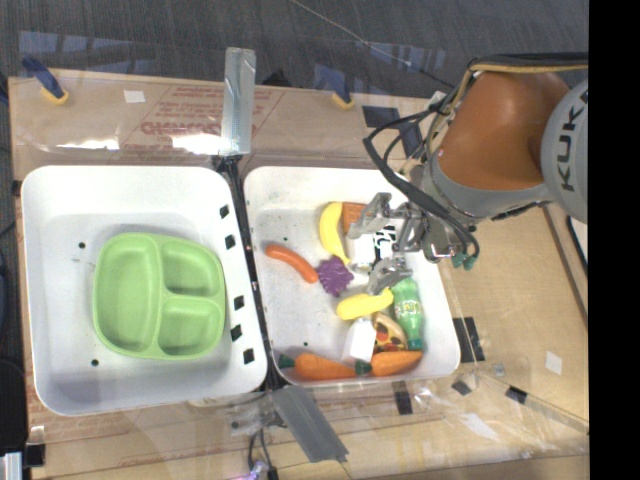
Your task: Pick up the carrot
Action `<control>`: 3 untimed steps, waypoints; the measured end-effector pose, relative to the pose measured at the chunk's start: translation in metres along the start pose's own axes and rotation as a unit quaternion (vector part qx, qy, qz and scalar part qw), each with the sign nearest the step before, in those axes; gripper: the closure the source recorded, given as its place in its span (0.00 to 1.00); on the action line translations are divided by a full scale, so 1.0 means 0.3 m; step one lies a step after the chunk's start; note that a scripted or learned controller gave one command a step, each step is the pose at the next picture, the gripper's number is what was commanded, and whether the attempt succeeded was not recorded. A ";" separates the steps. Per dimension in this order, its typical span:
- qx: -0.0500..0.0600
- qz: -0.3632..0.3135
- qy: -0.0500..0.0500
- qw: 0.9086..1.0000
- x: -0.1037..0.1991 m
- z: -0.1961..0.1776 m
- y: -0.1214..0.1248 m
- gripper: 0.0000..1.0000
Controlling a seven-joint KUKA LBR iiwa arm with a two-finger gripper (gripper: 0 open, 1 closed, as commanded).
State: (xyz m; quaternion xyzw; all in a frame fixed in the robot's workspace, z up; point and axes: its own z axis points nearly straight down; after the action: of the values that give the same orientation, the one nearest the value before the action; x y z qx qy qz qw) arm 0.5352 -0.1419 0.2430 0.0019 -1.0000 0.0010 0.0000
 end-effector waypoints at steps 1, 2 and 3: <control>-0.001 0.015 0.000 1.000 0.091 0.500 -0.005 0.00; 0.009 -0.202 -0.020 0.979 0.155 0.474 0.108 0.00; 0.004 -0.207 -0.012 0.978 0.166 0.449 0.121 1.00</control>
State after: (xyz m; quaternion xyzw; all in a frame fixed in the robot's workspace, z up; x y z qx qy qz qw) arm 0.4853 -0.1060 0.1081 0.2085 -0.9779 0.0052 -0.0113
